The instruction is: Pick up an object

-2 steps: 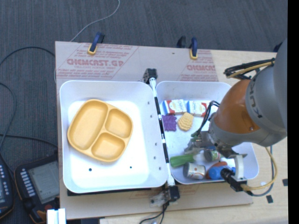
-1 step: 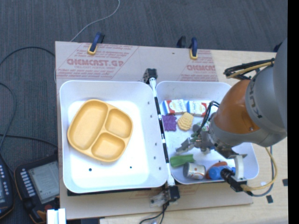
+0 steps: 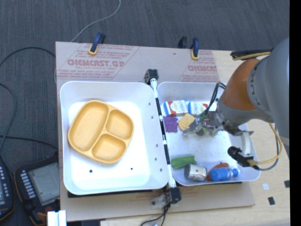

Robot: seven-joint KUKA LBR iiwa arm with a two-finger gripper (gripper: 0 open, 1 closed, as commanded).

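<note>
The gripper (image 3: 200, 126) is too small and cluttered to read. The arm (image 3: 256, 86) runs off the frame at three o'clock and hides part of the right bin's (image 3: 186, 86) rim. A red-and-white packet (image 3: 181, 107) at twelve o'clock in that bin has unreadable print. At seven o'clock, a handheld controller (image 3: 40, 180) is partly cut off by the frame edge.

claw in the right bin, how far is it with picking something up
Done: the claw is down in the right bin, near the yellow waffle toy. In hand: nothing visibly gripped. Left: grasp and lift; the green item, can and blue bottle lie on the floor.
</note>
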